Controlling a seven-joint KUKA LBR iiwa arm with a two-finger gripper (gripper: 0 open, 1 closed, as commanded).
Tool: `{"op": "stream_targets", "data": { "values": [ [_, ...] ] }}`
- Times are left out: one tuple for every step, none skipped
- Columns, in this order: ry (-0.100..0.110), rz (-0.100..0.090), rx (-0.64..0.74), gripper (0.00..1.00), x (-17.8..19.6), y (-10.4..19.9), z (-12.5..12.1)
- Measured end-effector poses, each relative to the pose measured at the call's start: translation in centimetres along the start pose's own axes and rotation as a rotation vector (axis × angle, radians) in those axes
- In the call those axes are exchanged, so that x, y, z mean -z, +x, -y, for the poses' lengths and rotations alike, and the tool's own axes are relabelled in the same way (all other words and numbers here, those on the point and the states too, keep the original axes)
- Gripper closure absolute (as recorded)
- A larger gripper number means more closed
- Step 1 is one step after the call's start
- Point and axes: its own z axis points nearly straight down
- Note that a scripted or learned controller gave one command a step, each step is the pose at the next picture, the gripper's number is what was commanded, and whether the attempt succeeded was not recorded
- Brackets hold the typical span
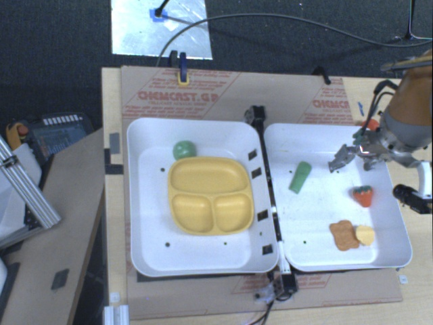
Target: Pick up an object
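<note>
Arm [413, 107] at 3 o'clock, jaws' state unclear above right bin [392, 249], green cylinder [300, 177] at its 9 o'clock, strawberry [363, 195] below.

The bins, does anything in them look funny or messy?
Nothing stands out. The yellow tray sits flat in the left bin beside a green ball. The toy foods in the right bin lie apart, nothing spilled.

Our count across the bins

We count two white bins [203, 131] [338, 135], one yellow tray [208, 193], and five small objects [300, 177] [184, 149] [364, 195] [344, 235] [365, 235].
</note>
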Motion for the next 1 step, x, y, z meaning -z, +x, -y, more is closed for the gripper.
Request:
{"op": "stream_targets", "data": {
  "values": [
    [0.002,-0.001,0.003,0.0,-5.89,0.76,-0.16]
  ]
}}
